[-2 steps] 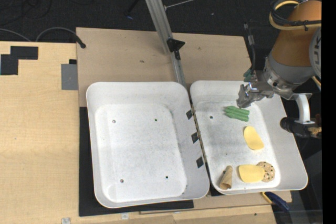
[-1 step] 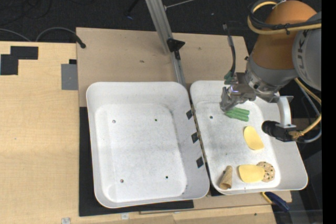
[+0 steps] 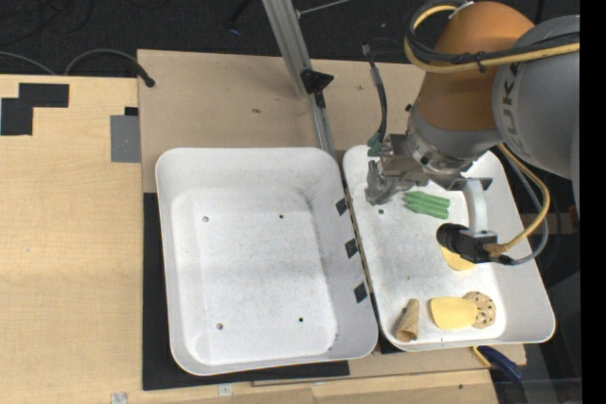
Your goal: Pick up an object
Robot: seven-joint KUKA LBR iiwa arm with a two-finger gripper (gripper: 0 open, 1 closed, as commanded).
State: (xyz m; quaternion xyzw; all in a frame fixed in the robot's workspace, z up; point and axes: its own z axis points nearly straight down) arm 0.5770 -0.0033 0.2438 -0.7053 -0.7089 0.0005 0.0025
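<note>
Approach step; gripper [image 3: 377, 189] low in right bin [image 3: 530, 322], grip state unclear; green piece [image 3: 426, 203] beside, perhaps untouched; next, close squarely.

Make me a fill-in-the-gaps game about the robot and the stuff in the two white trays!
1. The end effector hangs over the ____ bin.
2. The green object lies to the ____ of the end effector in the picture.
3. The brown cone lies to the left of a ____ block.

Missing words: right; right; yellow
</note>
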